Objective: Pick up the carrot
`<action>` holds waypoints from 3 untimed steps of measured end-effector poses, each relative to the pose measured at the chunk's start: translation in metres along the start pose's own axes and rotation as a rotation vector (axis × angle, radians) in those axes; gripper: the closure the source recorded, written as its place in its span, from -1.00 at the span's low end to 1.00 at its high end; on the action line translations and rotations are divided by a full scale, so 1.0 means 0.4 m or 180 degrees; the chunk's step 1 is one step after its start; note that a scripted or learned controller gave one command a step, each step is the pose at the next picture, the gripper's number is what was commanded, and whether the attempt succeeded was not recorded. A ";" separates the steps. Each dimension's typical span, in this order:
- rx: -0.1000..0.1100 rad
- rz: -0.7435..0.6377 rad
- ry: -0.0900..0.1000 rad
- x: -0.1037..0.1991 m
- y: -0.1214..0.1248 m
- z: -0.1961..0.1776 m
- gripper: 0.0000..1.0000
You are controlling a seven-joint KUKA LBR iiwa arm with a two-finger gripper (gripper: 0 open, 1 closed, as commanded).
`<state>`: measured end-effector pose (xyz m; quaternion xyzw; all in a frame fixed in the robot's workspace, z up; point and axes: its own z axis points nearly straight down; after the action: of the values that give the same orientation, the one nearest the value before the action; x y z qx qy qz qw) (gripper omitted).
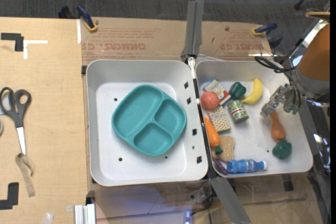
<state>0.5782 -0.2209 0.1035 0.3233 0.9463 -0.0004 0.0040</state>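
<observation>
The carrot point(211, 132) is a slim orange piece with a green end. It lies along the left wall of the right bin point(302, 136), below a red tomato point(209, 100). My gripper point(279, 107) hangs over the right side of that bin, far to the right of the carrot. Its fingers stand apart, with nothing between them. An orange-brown elongated piece point(276, 126) lies just below the fingertips.
The right bin also holds a banana point(254, 92), a small can point(238, 111), a box point(220, 119), a cracker point(227, 147), a blue bottle point(245, 166) and green pieces point(282, 150). A teal divided plate point(149, 119) sits in the left bin point(97, 113). Scissors point(16, 107) lie far left.
</observation>
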 end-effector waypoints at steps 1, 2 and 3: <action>0.0005 0.0759 0.0015 0.042 0.196 -0.093 1.00; 0.0001 0.0179 0.0003 -0.134 0.102 -0.201 1.00; 0.0007 0.0757 0.0011 -0.088 0.062 -0.514 1.00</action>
<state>0.6195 -0.2221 0.3096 0.4333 0.9012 -0.0004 0.0021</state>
